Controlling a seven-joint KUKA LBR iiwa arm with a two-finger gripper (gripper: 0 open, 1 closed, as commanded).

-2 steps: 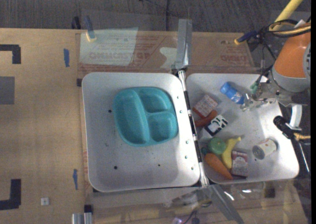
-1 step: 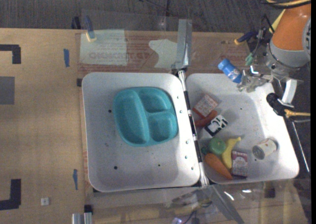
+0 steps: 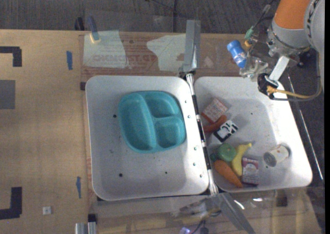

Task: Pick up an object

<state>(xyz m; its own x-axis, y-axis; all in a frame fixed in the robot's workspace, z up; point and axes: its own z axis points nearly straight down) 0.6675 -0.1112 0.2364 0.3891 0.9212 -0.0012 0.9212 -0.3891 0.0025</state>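
1. Blue shows at my end effector (image 3: 246,59): a small blue can (image 3: 236,53) sits right at the tip, above the far rim of the right bin (image 3: 289,124). It seems to lie between my fingers, so I judge that I am gripping it, though the clutter of clear parts and cables at my wrist makes the contact hard to read.
2. If that reading is right, the pick is mostly done: the can is up and out of the bin, hanging over the table's edge. What is left is only to keep the hold firm.
3. Below me, in the right bin, the other things lie untouched: a red-and-white packet (image 3: 215,109), a black-and-white block (image 3: 226,130), a green fruit (image 3: 226,151), a banana (image 3: 239,157), a carrot (image 3: 227,172), a small red box (image 3: 250,170) and a pale cylinder (image 3: 276,155) on its side.
4. Further out, the left bin (image 3: 103,166) holds a teal divided plate (image 3: 151,120).
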